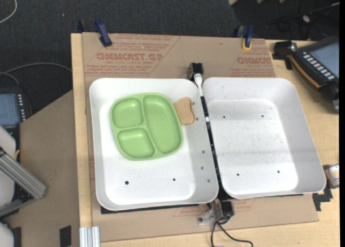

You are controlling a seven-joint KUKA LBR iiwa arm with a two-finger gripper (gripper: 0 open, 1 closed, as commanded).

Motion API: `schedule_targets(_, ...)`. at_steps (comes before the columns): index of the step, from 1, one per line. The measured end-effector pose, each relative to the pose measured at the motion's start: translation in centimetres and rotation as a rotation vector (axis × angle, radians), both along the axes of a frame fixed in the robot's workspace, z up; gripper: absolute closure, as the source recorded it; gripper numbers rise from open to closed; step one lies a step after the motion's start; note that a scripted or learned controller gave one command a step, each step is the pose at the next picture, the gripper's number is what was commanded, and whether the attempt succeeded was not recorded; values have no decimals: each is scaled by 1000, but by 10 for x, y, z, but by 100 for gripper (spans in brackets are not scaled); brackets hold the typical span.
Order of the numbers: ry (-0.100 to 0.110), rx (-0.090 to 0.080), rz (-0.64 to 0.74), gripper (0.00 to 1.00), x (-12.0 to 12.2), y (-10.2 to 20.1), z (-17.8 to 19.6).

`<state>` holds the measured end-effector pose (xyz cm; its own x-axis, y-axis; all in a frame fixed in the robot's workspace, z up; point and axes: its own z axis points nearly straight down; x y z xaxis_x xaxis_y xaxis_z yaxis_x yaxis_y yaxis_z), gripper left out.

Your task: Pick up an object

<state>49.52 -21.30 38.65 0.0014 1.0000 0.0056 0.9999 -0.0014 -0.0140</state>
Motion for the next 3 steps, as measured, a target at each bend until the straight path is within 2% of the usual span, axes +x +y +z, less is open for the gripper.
schedule_targets(1,-35,-14,3,100,-12,7,159)
schedule_targets(2,-1,-1,3,100,-17,36,28)
schedule_targets(3,-7,-2,6,100,-16,83,-38)
